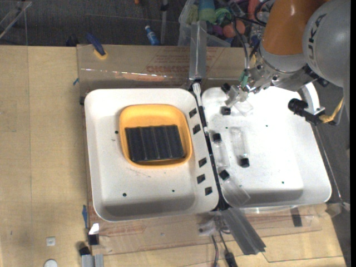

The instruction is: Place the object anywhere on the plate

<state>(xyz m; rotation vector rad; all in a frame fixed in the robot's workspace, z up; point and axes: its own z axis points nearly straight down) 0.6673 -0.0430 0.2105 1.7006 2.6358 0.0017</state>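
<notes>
A black ribbed rectangular object [154,143] lies flat on the orange plate [156,114], which sits in the left white bin [105,166]. It covers the plate's lower middle. The gripper [235,97] hangs over the back left corner of the right bin [278,166], well to the right of the plate and apart from the object. I see nothing in the gripper. The grey arm with its orange band [289,21] reaches in from the upper right.
A raised divider [203,143] with small black tabs separates the two bins. A few small dark marks and a clear strip [238,143] lie on the right bin's floor. Clutter of coloured items [222,4] stands behind the bench.
</notes>
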